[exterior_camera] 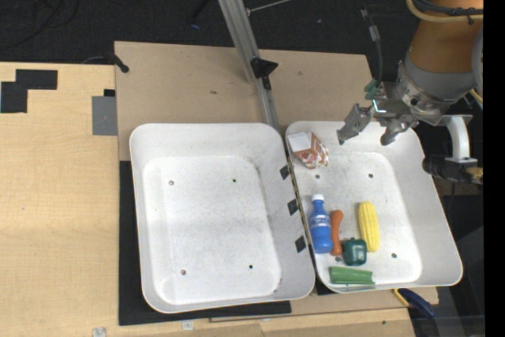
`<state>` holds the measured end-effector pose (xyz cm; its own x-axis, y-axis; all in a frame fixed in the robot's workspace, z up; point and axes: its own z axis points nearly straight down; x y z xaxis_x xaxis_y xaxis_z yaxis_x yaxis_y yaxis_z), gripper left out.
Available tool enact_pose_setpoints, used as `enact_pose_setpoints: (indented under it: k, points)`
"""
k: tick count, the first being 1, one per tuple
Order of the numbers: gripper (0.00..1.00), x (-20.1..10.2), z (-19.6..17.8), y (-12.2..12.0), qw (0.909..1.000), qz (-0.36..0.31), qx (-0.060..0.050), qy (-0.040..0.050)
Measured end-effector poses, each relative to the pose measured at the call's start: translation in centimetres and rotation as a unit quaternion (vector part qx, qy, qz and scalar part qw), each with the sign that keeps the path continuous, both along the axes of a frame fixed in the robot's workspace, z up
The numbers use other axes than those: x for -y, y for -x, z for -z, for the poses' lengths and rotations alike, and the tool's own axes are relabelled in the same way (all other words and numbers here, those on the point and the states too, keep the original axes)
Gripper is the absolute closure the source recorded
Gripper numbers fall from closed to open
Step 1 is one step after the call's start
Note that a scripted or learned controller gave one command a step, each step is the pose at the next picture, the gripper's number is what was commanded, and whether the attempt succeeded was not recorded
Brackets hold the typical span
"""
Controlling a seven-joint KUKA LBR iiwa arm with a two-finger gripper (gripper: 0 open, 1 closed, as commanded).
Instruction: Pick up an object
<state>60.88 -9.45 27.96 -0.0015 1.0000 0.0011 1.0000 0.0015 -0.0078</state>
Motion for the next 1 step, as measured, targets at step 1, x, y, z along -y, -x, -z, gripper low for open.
enact_pose_setpoints:
  k: [1]
  points:
    - [0.00,0.06,-0.26,-0.06,1.0000,0.001,0.002,0.0002]
